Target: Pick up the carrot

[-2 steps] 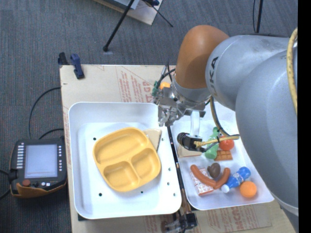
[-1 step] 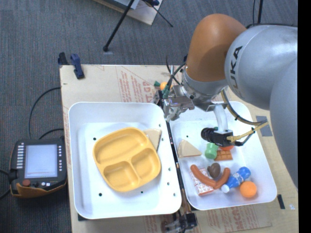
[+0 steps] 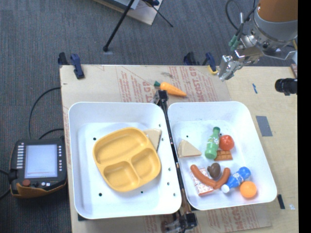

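On the tabletop [image 3: 116, 84] behind both bins, carrot [image 3: 173, 88] lies at the pincer's [image 3: 227, 72] 8 o'clock, grip state unreadable; you risk it rolling off the fingers.

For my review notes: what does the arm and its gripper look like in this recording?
The arm enters at the upper right: an orange band sits above a light grey, rounded wrist section. Below that is a cluttered metallic wrist assembly with a small green part, and thin dark cables loop beside it. The gripper at the end is small, silver-grey and metallic, with pale fingers.
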`<action>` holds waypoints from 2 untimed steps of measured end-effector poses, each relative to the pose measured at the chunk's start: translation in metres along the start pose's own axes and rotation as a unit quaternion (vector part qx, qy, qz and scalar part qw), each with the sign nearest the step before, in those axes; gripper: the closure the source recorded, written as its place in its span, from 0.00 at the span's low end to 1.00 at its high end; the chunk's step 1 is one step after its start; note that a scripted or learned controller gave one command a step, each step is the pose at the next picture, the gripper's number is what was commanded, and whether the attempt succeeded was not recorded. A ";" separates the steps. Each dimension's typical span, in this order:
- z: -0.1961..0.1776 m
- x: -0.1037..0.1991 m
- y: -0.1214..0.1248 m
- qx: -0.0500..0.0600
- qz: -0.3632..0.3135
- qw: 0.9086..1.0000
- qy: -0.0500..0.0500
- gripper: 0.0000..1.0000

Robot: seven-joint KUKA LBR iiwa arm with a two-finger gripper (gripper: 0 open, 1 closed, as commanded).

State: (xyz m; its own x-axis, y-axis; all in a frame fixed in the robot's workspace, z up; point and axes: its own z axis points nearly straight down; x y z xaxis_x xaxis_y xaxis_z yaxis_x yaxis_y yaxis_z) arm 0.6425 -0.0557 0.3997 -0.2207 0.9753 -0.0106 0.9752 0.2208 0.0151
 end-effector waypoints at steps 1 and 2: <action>0.159 -0.017 -0.027 0.011 -0.140 0.990 0.009 1.00; 0.214 0.070 0.013 0.010 -0.031 0.999 0.008 1.00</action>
State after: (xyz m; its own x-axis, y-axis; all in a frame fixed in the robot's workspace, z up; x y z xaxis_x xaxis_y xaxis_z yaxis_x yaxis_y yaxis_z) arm 0.6430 0.0142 0.1849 -0.2813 0.9596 0.0051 0.9596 0.2813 -0.0057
